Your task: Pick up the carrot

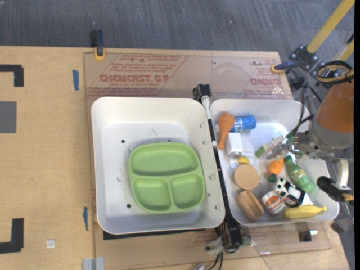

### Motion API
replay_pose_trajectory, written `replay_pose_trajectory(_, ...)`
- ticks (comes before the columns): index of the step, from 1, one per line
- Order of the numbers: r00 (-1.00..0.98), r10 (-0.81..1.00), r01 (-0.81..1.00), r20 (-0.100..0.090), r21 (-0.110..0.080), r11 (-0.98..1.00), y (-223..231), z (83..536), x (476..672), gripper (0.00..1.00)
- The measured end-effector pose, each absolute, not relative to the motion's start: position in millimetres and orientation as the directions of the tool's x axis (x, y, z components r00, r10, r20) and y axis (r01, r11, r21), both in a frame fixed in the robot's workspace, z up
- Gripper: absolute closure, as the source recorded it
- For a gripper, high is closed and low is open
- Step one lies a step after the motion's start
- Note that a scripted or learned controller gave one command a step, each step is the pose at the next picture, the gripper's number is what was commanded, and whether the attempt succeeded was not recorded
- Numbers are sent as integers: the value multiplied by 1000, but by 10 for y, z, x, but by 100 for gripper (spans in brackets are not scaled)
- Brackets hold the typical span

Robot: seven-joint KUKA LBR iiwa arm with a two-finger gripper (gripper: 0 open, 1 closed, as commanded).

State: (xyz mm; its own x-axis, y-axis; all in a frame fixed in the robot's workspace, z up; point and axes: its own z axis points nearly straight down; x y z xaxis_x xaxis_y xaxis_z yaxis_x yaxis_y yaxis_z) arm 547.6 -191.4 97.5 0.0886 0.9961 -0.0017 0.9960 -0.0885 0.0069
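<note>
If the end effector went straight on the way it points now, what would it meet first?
Likely the small round orange piece beside the green plastic bottle, just under the end effector; depth is unclear.

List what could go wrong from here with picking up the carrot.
1. The carrot lies against the right bin's left wall, so a finger may strike the wall rather than slide beside it.
2. A blue bottle touches its upper end and a white block sits just below, so either could be nudged or grabbed instead.
3. The gripper sits across the bin, over clutter it might snag.
</note>
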Motion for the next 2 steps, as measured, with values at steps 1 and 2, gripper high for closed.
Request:
replay_pose_trajectory(1, 162, 987, 987, -3, 12, -162, -1706, 887, 5235, 0)
replay_pose_trajectory(2, 165, 986, 986, -2, 25, -165, -1700, 1016, 5278, 100)
